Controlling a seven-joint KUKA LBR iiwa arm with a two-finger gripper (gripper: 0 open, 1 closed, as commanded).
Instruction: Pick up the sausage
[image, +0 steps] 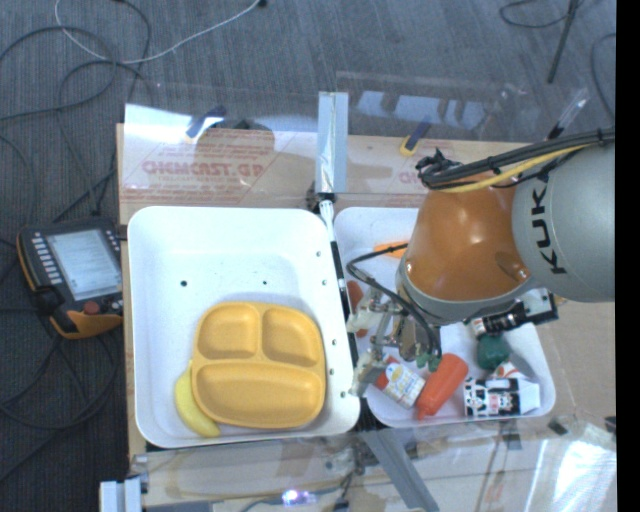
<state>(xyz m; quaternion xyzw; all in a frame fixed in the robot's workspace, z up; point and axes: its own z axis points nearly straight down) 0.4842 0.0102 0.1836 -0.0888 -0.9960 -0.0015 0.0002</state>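
Observation:
An orange-red, sausage-shaped piece (441, 385) lies slanted near the front edge of the right bin (535, 345). My gripper (388, 340) reaches down into the left part of that bin, under the orange wrist band (460, 250). It hangs just left of and slightly behind the sausage, above a small white and red packet (402, 382). The wrist hides much of the bin's middle and back.
A cow-patterned milk carton (495, 397) and a dark green item (492, 352) sit right of the sausage. A bit of orange (390, 248) shows at the bin's back. The left bin (200, 250) holds a yellow divided plate (260, 365) and a banana (190, 405).

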